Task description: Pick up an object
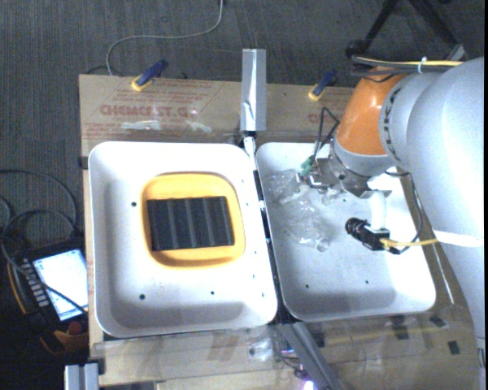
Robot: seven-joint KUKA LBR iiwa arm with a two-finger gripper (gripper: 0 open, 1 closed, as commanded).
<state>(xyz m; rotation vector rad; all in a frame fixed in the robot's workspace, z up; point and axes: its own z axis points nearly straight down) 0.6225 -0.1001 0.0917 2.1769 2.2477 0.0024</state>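
Step in hand: approach. The tool (pixel 329 171) sits low in the right bin (pixel 358 295), frame centre-right, over crumpled clear plastic (pixel 297 205) (no clear long axis or heading). Whether it is open or closed cannot be told. Next move, as judged: a confirmed closure, then lift.

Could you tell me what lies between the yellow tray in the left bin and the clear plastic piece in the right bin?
In the camera view, between the yellow tray and the clear plastic piece lie bare white floor and the two bins' adjoining rims.
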